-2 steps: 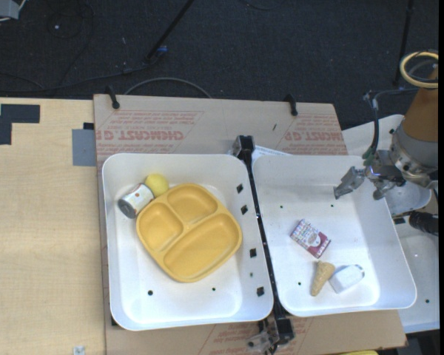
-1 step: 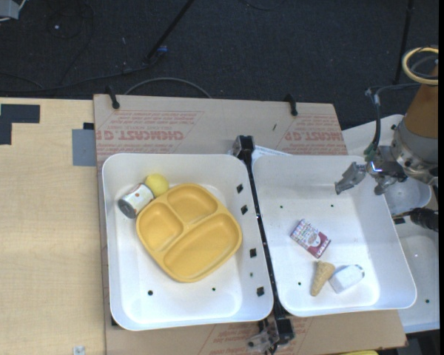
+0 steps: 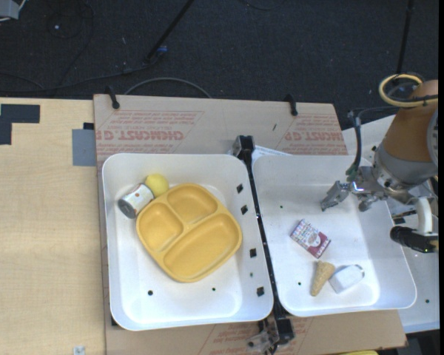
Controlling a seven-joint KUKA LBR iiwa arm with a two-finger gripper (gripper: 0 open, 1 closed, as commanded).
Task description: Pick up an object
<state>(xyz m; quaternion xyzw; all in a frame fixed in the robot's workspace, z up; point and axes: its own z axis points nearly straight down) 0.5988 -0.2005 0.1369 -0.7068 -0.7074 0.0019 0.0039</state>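
My gripper [image 3: 349,198] hangs over the upper right part of the right bin [image 3: 281,176]. Its two fingers are spread apart, so it is open, and nothing is between them. Below and to its left lies a small pink and white packet [image 3: 309,238] on the bin floor. Near the bin's front, a tan cone [image 3: 322,276] lies beside a white block [image 3: 346,278]. The left bin [image 3: 118,272] holds a yellow divided plate [image 3: 189,231], a small yellow ball [image 3: 157,183] and a grey can [image 3: 135,200] lying on its side.
A black divider [image 3: 253,220] runs between the two bins. Brown cardboard [image 3: 207,128] lies behind the bins, and a wooden bench top [image 3: 37,228] spreads to the left. The arm's orange band [image 3: 411,135] stands at the right edge.
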